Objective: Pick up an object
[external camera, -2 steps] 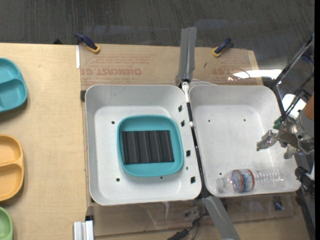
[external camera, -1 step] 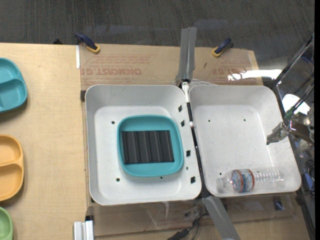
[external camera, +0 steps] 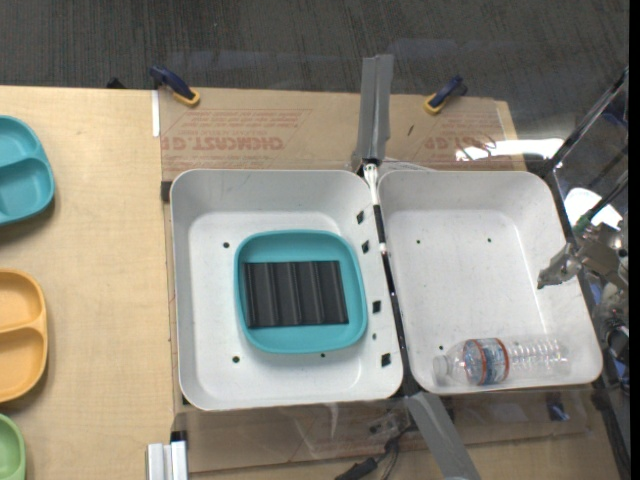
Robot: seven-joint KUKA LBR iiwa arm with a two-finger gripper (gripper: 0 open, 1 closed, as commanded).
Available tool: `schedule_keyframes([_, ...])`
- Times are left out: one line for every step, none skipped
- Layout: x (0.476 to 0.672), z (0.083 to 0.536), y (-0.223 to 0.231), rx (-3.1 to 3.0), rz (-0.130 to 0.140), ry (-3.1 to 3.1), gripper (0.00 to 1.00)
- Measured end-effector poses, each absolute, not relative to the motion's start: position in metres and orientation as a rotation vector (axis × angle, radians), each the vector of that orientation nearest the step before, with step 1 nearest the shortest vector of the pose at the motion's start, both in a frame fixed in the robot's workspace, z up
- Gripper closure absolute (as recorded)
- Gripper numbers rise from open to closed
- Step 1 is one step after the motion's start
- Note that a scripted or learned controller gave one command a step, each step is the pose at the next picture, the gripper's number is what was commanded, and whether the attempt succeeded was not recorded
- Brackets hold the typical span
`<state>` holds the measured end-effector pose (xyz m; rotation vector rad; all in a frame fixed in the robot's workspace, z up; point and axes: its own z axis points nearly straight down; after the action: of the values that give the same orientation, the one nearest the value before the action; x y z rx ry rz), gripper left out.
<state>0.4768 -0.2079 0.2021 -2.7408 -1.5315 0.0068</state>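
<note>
The gripper (external camera: 560, 268) sits at the right bin's (external camera: 450, 218) right rim, blurred and partly cut off — whether it is open, I cannot tell; the clear bottle (external camera: 500, 360) lies along that bin's near wall, label unreadable; cardboard (external camera: 235, 140) lettering — mirrored, illegible.

left bin (external camera: 200, 368): tray (external camera: 298, 293) in its middle | right bin (external camera: 460, 208): bottle (external camera: 500, 360) lying along the near edge | gripper (external camera: 560, 268) over its right edge

Teal plate (external camera: 22, 180), orange plate (external camera: 20, 333) on bench's left; two clamps (external camera: 175, 85) hold cardboard (external camera: 250, 133)
</note>
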Motion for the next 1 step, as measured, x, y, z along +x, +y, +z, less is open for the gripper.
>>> schedule_keyframes([0.4768, 0.2147, -0.2126, -2.798, 0.007, -1.425, 0.0])
